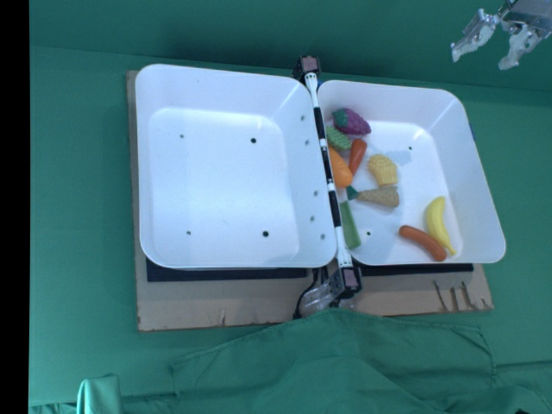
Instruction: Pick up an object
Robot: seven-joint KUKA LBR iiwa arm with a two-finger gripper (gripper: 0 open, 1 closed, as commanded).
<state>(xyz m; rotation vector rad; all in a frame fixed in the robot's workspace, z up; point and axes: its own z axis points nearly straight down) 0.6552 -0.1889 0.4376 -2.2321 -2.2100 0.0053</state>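
Gripper [493, 48] at upper right corner, above green backdrop, well apart from bins, fingers spread, nothing between them. Left bin [164, 89] bare white. Right bin [470, 128] holds toy food: purple piece [352, 121], orange carrot [341, 169], corn [383, 170], banana [438, 222], red sausage [423, 242]. Green cloth [345, 360] bunched along bottom edge, overlapping cardboard [216, 313].

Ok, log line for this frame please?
gripper: open, raised beyond right bin's far corner | holding: nothing | right bin: toy foods incl. banana, sausage | grasp: not yet begun
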